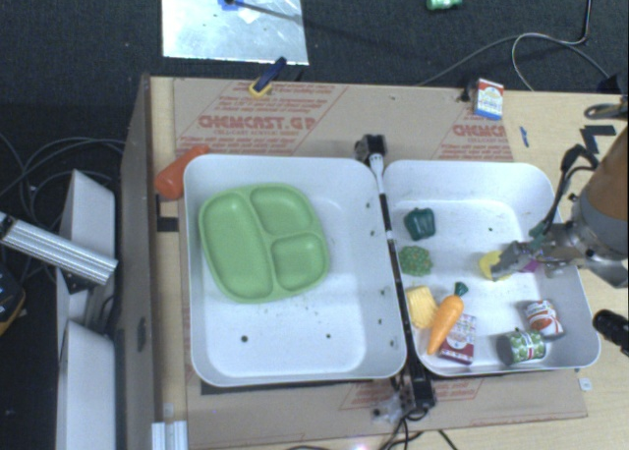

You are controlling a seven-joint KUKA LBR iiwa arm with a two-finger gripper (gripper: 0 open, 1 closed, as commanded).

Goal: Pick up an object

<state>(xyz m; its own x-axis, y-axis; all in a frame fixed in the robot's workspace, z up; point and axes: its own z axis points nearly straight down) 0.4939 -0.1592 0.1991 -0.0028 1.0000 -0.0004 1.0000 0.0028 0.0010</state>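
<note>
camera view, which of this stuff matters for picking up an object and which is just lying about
In play:
claw in the right white bin
small yellow object at the claw
dark green toy pepper
orange toy carrot
two small cans

Lying about:
green divided plate in the left white bin
small green bottle on the floor

yellow object | small, lying flat | right bin, beside pincer

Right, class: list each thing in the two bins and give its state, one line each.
Green plate: flat, left bin.
Green pepper: right bin.
Carrot: lying on a small box.
Two cans: on their sides.
Yellow piece: beside the tool.
</note>
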